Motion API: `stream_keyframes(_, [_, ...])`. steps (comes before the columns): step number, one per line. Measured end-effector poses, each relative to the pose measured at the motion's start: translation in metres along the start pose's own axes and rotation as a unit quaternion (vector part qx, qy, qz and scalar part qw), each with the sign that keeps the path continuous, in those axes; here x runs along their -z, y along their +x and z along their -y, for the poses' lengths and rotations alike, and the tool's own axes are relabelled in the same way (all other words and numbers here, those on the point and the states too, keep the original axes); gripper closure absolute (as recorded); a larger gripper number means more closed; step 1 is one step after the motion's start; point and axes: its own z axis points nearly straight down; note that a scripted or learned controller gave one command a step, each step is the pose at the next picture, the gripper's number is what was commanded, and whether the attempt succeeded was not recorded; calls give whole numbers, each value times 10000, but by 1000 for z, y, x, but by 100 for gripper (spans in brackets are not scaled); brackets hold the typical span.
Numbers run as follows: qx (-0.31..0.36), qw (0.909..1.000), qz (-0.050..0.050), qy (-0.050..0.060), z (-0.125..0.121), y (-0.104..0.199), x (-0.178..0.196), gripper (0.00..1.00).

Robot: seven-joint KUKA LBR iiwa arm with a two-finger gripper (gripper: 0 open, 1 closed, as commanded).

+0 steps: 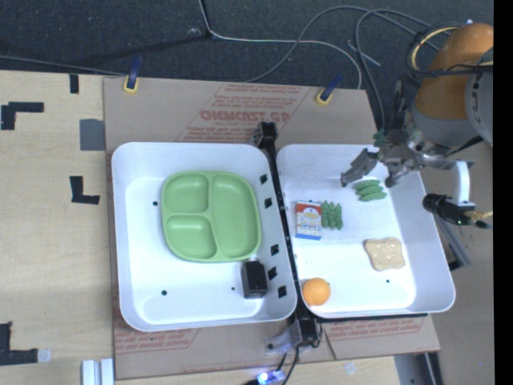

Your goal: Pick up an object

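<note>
Dark carpet along the top, with thin cables trailing across it; below, a pale wooden worktop (pixel 48 239) carrying a printed cardboard sheet (pixel 240 115) pinned at its far edge by two yellow-and-blue clamps. On the cardboard, two shallow white bins side by side, touching along a black hinged seam.

In the left bin (pixel 132 239): a green divided plate (pixel 212 216) with three compartments, lying flat near the middle, and a small black block (pixel 254 279) just beside the plate's near right corner, close to the seam.

In the right bin (pixel 425 287): a small red-and-white carton (pixel 308 220) lying flat near the seam, a dark green bumpy item (pixel 332 215) touching or just beside its right edge, a tan piece shaped like a slice of toast (pixel 385 253) toward the right wall, an orange ball (pixel 317 292) near the front left corner, and a green pea pod (pixel 369 189) toward the far side.

Grey arm with orange band entering from the right, above the right bin's far right corner. End effector (pixel 377 169) poised directly over the pea pod, fingers spread apart, one dark finger (pixel 358 169) slanting down to the left of the pod, the other to its right. Nothing gripped between them; whether the tips touch the pod is unclear.
</note>
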Motion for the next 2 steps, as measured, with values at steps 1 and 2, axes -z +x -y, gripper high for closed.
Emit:
stream_keyframes(1, [17, 10000, 11, -67, -3, 0, 8, 0])
stream_keyframes(2, [15, 10000, 9, -36, 4, 2, -55, 0])
